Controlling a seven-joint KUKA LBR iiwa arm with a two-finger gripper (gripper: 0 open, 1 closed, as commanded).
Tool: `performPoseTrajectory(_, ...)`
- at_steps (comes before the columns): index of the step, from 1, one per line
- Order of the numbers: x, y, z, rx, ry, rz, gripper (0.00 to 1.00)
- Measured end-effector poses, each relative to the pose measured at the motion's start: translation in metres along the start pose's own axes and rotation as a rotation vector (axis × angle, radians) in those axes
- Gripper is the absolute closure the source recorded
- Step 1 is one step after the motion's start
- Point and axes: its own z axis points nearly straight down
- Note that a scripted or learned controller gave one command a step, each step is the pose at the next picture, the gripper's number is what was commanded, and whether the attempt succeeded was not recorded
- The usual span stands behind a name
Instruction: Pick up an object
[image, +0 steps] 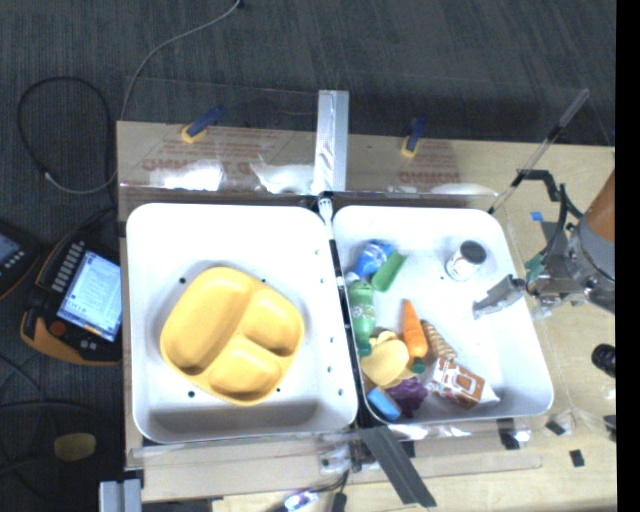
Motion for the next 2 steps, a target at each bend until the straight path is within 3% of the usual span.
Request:
performPoseTrajectory(1, 0.083, 0.023, 0.083, 0.002, 0.0, -0.037, 0.0)
performPoseTrajectory(2, 0.071, 0.016, 0.164, -0.009, -0.004, -0.167, 0.0)
